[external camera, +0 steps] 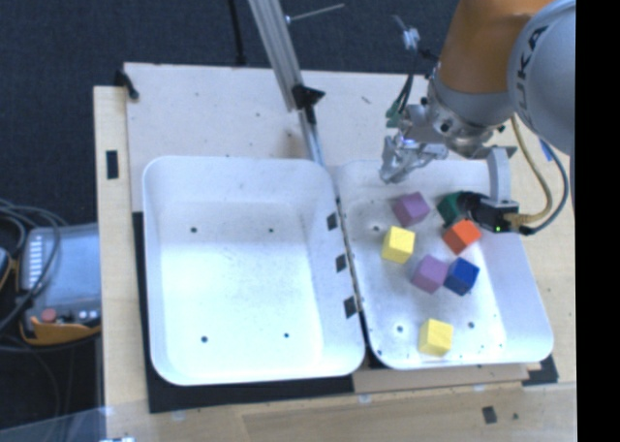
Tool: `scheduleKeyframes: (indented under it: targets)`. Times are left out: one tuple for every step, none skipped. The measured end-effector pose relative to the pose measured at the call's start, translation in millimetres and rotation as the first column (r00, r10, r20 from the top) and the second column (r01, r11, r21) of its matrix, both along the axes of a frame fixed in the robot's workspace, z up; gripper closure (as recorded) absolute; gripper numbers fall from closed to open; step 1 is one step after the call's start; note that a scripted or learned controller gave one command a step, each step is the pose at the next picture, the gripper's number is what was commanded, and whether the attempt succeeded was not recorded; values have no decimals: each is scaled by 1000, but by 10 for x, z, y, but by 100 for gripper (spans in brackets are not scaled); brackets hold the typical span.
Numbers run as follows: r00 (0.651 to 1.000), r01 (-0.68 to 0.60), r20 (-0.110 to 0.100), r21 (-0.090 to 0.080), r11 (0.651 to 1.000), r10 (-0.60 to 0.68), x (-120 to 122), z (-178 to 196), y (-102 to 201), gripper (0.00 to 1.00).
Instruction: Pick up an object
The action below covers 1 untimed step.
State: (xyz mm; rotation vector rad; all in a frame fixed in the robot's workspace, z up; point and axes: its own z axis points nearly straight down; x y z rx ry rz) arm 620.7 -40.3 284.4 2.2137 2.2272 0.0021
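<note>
1. The tool (399,165) is hanging over the far edge of the right bin (528,319), close to the strip where the two bins meet. Whether it is open or closed I cannot tell; nothing is showing in its grip.

2. The purple cube (411,207) is lying nearest, just toward the camera from the tool and a touch to the view's right. That is the relation the coming move is turning on, in my judgement: a short drop and a slight shift toward the camera would bring the tool over it.

3. The yellow cube (398,244) is sitting next in line, straight toward the camera from the tool and apart from the purple cube.

4. Out to the right, a green block (449,205) and an orange cube (462,235) are lying close together beside a black fitting on the cable, so they are looking like awkward picks.

5. Farther on, a second purple cube (429,273) and a blue cube (462,276) are touching or nearly so; grasping either could nudge the other.

6. Farthest from the tool, a second yellow cube (436,336) is standing alone near the bin's front rim.

7. The left bin (165,188) is lying beside it on the desk (194,101).
</note>
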Motion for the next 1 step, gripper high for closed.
scheduleKeyframes:
  targets:
    - [1000, 0, 0, 0, 1000, 0, 84, -18, 518, 100]
